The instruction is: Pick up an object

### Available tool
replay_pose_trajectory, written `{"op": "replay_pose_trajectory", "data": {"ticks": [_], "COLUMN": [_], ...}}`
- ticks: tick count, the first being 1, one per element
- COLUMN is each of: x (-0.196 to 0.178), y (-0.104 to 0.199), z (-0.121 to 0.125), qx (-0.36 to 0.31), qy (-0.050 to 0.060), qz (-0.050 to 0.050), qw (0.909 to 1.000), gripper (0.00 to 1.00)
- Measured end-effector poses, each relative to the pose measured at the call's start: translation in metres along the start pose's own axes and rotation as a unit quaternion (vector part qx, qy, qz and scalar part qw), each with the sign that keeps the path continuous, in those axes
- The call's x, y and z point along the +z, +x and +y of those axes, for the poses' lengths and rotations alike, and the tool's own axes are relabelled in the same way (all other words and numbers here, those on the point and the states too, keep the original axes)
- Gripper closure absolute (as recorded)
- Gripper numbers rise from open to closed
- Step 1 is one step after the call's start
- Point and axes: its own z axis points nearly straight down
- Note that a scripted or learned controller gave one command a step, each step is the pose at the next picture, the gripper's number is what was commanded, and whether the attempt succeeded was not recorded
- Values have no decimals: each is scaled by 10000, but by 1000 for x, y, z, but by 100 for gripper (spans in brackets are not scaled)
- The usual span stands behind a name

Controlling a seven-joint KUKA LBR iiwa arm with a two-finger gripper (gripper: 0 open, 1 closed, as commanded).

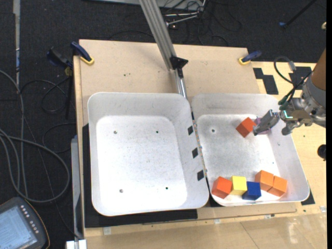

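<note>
Gripper (263, 123): over the right bin's upper right, reaching in from the right; finger spread cannot be told.
Orange block (245, 127): tilted, just left of the fingertips, seemingly touching; not seen between them.
Right bin (298, 162): front edge holds a row: orange cube (222, 186), yellow cube (238, 184), blue cube (253, 190), two orange cubes (271, 182).
Left bin (93, 139): white, speckled.

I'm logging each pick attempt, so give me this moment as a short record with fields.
bench: two white bins side by side
right bin: six blocks
lone block: orange block, upper part of right bin
front cluster: orange, yellow block, blue block, two more orange
gripper: just right of the lone orange block
grasp: cannot tell
</note>
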Motion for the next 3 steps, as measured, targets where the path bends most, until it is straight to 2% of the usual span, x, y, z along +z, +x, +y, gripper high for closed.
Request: {"op": "replay_pose_trajectory", "data": {"ticks": [1,3], "x": [-2,92], "y": [0,1], "z": [1,11], "qx": [8,13], "qy": [-18,6], "qz": [-5,0], "qw": [10000,10000], "gripper": [0,0]}}
